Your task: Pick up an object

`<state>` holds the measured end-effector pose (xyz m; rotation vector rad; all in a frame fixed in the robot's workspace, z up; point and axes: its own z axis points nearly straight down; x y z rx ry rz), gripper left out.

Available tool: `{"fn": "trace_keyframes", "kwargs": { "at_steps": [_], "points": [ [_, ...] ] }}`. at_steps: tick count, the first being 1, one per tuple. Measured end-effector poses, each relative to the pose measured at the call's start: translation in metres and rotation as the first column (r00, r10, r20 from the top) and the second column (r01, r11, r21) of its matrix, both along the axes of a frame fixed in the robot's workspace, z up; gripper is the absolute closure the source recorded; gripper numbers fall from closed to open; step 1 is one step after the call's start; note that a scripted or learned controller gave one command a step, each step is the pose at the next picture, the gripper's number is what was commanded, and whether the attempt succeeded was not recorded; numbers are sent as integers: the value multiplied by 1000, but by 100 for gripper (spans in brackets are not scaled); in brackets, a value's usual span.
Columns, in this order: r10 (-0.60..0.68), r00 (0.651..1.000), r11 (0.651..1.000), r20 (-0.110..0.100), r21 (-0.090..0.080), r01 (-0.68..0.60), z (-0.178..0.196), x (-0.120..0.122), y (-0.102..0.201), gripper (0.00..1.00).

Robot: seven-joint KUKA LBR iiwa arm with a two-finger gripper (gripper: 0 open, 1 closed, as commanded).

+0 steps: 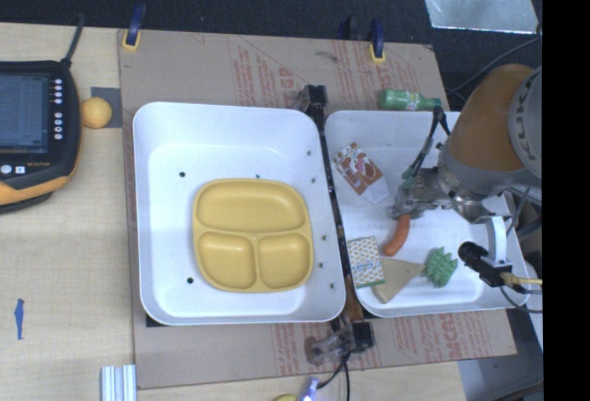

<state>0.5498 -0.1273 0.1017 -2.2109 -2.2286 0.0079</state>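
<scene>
Orange, the hot dog [395,236] is laid lengthwise near-upright, tilted right, beneath the gripper [411,202]; whether it is pinched cannot be told.

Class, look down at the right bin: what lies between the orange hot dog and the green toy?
In the camera view, bare white bin floor separates the hot dog from the green toy; nothing lies between them.
</scene>
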Motion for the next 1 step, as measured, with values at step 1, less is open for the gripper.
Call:
{"fn": "trace_keyframes", "kwargs": {
  "at_steps": [1],
  "points": [
    [-3,1000,1000,4,3,3,91,26,92,100]
  ]
}}
